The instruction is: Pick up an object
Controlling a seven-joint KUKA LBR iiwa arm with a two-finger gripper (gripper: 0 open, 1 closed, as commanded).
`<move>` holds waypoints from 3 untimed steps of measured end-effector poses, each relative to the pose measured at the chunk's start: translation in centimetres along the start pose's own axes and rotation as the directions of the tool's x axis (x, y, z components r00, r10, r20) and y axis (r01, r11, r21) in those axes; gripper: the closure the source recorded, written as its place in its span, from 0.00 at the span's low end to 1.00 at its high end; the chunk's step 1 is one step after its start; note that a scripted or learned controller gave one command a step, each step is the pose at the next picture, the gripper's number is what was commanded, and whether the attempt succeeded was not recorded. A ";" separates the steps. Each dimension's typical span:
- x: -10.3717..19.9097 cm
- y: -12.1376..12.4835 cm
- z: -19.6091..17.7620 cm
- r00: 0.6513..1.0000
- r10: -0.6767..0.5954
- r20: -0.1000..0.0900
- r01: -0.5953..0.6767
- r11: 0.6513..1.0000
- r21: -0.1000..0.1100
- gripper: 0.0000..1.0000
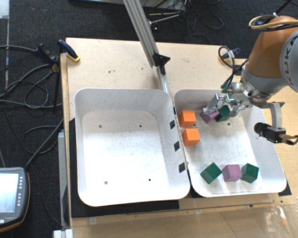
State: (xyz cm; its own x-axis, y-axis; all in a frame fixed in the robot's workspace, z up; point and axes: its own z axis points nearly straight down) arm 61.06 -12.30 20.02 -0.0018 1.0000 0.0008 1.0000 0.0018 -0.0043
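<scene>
My gripper (pixel 217 109) reaches in from the right, low over the back of the right bin (pixel 268 155). A purple block (pixel 207 116) and a dark green block (pixel 224 114) lie right at its tip, partly covered by it. I cannot tell whether either is gripped. Two orange blocks (pixel 188 117) (pixel 190 136) sit just left of the gripper near the bin's left wall. Along the bin's front edge lie a green block (pixel 211 173), a purple block (pixel 232 172) and another green block (pixel 250 172).
The left bin (pixel 84 133) stands beside the right one, their walls meeting in the middle. A slanted metal rail (pixel 141 26) runs from the top down to the bins' junction. Cables and clamps lie on the bench's back left.
</scene>
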 end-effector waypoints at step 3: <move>0.1 -0.8 10.8 1.000 0.002 0.001 -0.002 1.000 -0.002 0.00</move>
State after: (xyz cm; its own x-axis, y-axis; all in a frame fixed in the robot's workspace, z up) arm 60.18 -12.21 9.26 0.0003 1.0000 -0.0004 1.0000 -0.0003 -0.0023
